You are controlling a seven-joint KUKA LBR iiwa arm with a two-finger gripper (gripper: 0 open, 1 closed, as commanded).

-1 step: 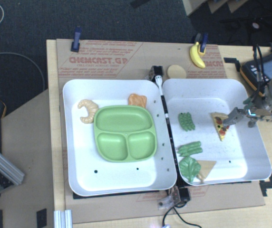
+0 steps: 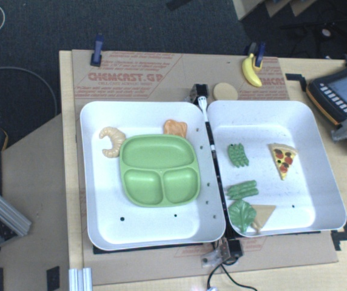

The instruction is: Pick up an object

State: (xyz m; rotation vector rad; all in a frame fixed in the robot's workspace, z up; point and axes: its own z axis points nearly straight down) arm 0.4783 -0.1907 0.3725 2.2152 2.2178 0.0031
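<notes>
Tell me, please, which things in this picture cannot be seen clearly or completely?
- Orange toy food, camera view: the green divided plate hides its lower part.
- Tan wedge, right bin: the leafy green toy overlaps it; too small to identify.
- Tablet-like device: cut by the right edge.

There is one camera, fixed high above the tabletop (image 2: pixel 161 71) and looking down at a slant. It faces toward the far edge, where dark carpet floor (image 2: pixel 101 11) appears beyond. It stands far enough to take in both white bins: the left bin (image 2: pixel 94 162) and the right bin (image 2: pixel 319 168), side by side, with nearly the whole tabletop around them.
</notes>
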